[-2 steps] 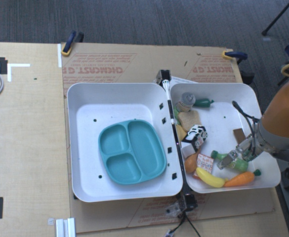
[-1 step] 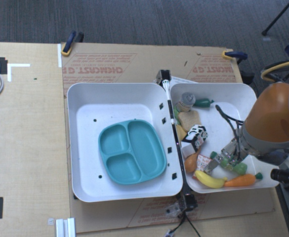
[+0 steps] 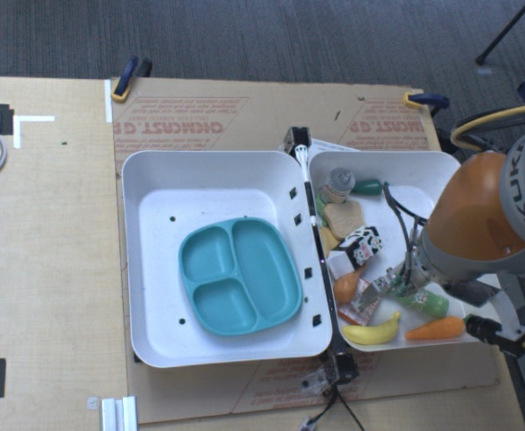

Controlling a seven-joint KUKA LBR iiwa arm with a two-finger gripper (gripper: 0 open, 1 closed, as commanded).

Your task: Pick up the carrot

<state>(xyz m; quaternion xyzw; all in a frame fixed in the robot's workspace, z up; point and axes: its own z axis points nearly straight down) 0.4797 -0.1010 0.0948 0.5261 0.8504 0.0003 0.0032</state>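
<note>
Two white bins side by side on the worktop (image 3: 47,268). In the left bin (image 3: 145,268), a blue plate with three sections (image 3: 240,275). In the right bin (image 3: 424,169), a pile of toy things. Carrot (image 3: 435,329) lying flat near the front edge of the right bin, just right of the yellow banana (image 3: 372,332). End effector (image 3: 406,281) down low in the right bin, close to the carrot, a bit above and to its left, with a green thing (image 3: 426,303) between them. Not touching the carrot. Open or closed: cannot tell
</note>
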